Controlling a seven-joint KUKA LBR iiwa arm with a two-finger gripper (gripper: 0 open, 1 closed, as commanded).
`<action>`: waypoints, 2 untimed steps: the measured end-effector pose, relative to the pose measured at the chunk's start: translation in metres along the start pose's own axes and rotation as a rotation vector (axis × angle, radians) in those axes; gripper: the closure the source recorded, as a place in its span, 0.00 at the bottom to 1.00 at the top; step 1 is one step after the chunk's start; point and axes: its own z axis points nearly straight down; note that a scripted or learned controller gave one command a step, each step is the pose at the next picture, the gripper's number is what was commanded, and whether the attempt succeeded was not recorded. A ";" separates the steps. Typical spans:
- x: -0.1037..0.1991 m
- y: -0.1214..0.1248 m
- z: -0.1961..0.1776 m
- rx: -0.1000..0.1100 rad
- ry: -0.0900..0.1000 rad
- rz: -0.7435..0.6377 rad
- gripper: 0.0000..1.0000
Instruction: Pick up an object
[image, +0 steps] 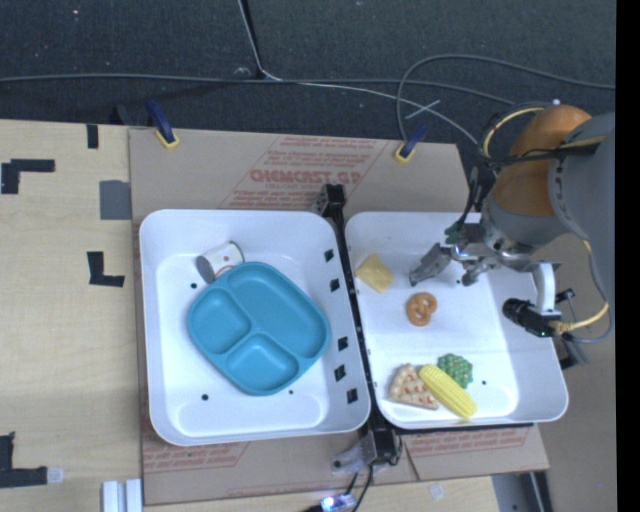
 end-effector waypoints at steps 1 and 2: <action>0.001 0.000 0.043 -0.002 -0.001 -0.001 0.00; 0.001 0.002 0.030 -0.006 -0.003 -0.001 1.00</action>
